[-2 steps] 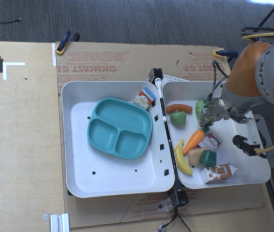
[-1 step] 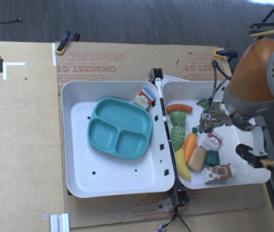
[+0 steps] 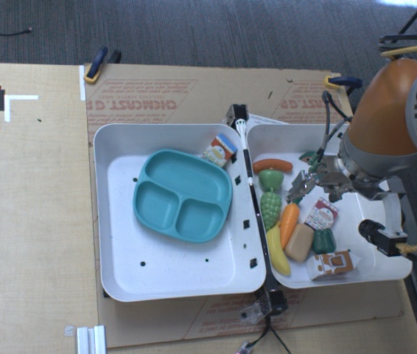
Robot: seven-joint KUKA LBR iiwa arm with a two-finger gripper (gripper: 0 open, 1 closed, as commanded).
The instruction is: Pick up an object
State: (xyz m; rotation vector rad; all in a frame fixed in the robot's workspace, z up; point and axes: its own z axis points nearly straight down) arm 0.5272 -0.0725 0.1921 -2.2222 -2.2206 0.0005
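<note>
The right bin [image 3: 374,275] holds a heap of toy foods: a red sausage [image 3: 272,165], a green pepper [image 3: 271,179], a knobbly green piece [image 3: 270,209], an orange carrot [image 3: 289,223], a yellow banana [image 3: 277,251], a tan block [image 3: 300,243], a white and red packet [image 3: 320,216], a dark green piece [image 3: 323,240] and a brown carton [image 3: 331,264]. My gripper [image 3: 302,186] hangs low over this bin, just right of the pepper and above the carrot's top. Nothing can be seen held in it. The arm's orange band [image 3: 385,109] hides the bin's right side.
The left bin [image 3: 172,282] holds a teal divided plate [image 3: 183,196] and a small printed carton [image 3: 219,150] in its far right corner. Black clips [image 3: 236,113] join the bins at the shared wall. Cardboard lies under both bins, with pale bench to the left.
</note>
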